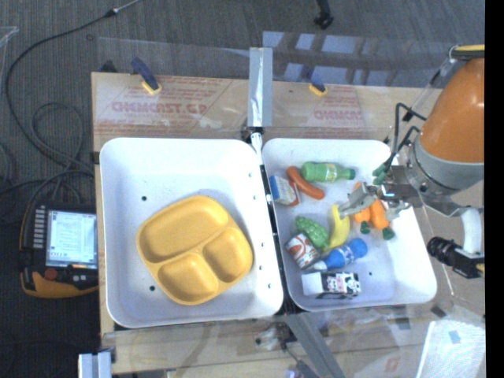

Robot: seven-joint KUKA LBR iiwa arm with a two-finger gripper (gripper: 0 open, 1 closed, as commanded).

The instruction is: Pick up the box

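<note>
At the far left, on a dark grey carpet, lies a handheld control pendant with a lit screen, and a thin black cable runs in curves above it. The bench is a pale wooden board with faded red print, and two clamps with yellow tips, one at the left and one further right, sit on its far edge. The left bin holds a yellow tray with three compartments. A grey metal strip stands above the gap between the bins.

The right bin is crowded: a green bottle, an orange carrot-like piece, a banana, a blue bottle, and a small can. The box, white with dark print, lies flat near the front wall of this bin, just below the blue bottle.

The gripper hangs over the right bin, close to an orange object; the clutter hides its tips, so I cannot tell their state. The arm is cut off at the right edge. Chair legs are cut off at the top.
</note>
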